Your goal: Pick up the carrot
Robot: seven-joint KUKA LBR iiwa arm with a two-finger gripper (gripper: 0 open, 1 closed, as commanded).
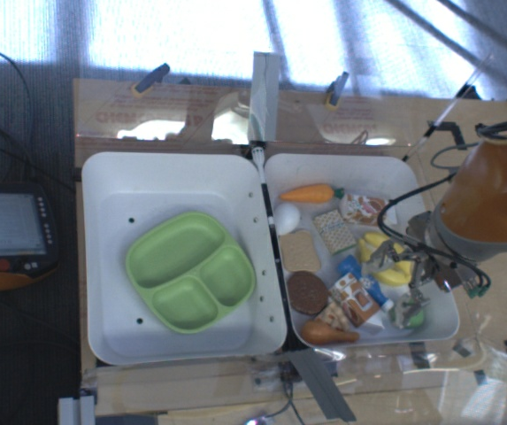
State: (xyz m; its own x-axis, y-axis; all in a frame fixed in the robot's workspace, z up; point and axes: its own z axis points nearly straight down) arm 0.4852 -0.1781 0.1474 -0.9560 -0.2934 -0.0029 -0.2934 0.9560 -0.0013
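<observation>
Single fixed camera above the wooden surface (191,113), angled down, both shallow white plastic bins (103,264) in frame.

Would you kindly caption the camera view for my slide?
Gripper low over the cluttered right bin, carrot lying apart at its far edge.

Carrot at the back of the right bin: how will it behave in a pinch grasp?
The carrot looks like a smooth moulded toy, so probably stiff and light. Its rounded, tapered body may slip toward the narrow end or roll if nudged sideways. It lies close to the right bin's back wall, with the egg beside it, so clearance looks tight.
</observation>
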